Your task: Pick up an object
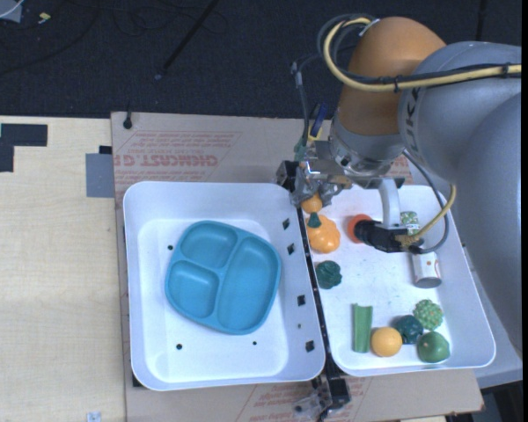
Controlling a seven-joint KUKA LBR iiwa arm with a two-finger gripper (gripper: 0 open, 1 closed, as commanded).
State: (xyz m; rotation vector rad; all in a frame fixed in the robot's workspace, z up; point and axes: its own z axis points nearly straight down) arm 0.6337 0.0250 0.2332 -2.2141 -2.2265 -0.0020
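A blue tray is sat in the left bin. Over in the right bin, the gripper is parked at the top left corner, right over a small orange piece, with an orange gourd just below. Can't be told whether anything's held. Broccoli, a green stick, an orange and a lime are scattered nearer the front.

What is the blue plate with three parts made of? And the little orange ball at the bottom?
The blue divided plate looks like smooth molded plastic: one even color, soft rounded ridges, a slight sheen. The orange ball is probably a plastic toy fruit, judging by its uniform color and smooth skin, though rubber or foam is possible.
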